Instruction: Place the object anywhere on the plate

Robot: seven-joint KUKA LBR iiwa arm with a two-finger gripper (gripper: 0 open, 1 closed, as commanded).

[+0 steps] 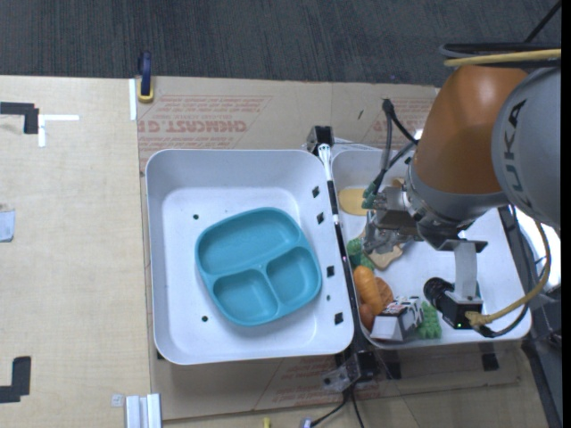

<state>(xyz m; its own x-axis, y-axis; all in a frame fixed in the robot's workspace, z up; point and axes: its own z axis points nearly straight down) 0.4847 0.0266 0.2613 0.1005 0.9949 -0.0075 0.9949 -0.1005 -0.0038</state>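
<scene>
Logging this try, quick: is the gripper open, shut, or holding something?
Gripper: cannot be told; it is low in the right white bin over the small food-like objects.

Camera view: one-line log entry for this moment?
gripper: low in right bin, over toy food | blue plate: left bin, nothing on it

Clearly a robotics lab or test cell, not a home. Shown by a grey and orange industrial arm [482,141] with loose cables, reaching over two shallow white bins [165,266] clipped side by side on a bench covered in flattened printed cardboard [205,121]. Also by black brackets [22,116] and white markers fixed to the bench top, dark carpet [268,20] beyond, and toy food [370,292] heaped in the right bin.
</scene>
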